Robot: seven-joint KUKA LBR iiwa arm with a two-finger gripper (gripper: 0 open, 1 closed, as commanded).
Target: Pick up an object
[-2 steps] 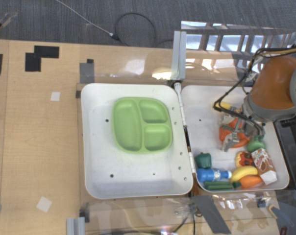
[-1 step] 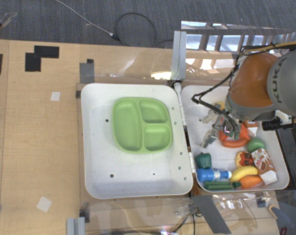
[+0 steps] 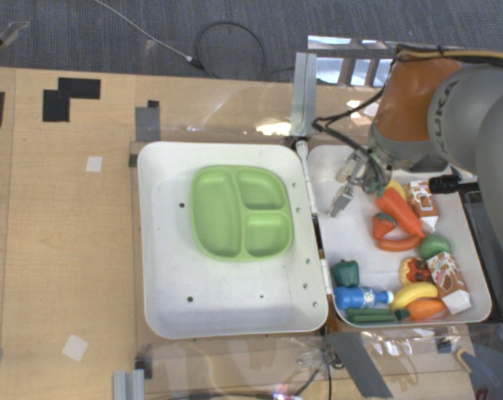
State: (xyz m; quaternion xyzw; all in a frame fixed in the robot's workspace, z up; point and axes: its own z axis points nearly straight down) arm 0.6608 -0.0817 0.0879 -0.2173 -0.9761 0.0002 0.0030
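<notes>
The gripper (image 3: 352,188) hung with fingers spread and nothing between them in the upper part of the right bin (image 3: 482,311), while the toy carrot (image 3: 399,207) lay just right of it, its long axis slanting down-right.

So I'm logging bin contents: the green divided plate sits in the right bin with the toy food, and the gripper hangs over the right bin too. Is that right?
Not quite. The camera view shows the green divided plate alone in the left bin, not among the toy food. The rest holds: the toy food, such as the carrot and banana, lies in the right bin, and the gripper hangs over that bin.
</notes>
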